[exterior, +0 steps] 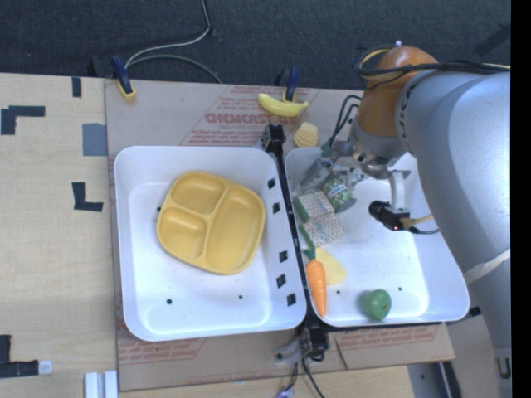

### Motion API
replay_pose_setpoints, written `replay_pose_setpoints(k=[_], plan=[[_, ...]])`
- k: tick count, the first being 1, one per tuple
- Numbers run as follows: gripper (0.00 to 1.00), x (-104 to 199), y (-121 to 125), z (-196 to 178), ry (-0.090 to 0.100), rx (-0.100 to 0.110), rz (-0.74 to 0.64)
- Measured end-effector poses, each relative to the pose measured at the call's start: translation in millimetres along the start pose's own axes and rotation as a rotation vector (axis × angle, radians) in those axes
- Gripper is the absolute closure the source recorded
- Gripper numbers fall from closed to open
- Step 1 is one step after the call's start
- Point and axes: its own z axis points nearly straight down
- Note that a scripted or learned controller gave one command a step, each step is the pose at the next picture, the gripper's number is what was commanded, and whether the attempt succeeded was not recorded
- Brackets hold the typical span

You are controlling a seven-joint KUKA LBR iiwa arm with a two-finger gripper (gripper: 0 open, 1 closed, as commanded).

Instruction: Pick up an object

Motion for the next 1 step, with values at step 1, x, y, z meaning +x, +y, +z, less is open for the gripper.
replay_pose_setpoints(k=[1], plan=[[1.00, -1.6, 0.9, -11.3, -0.005, -0.004, -0.001]])
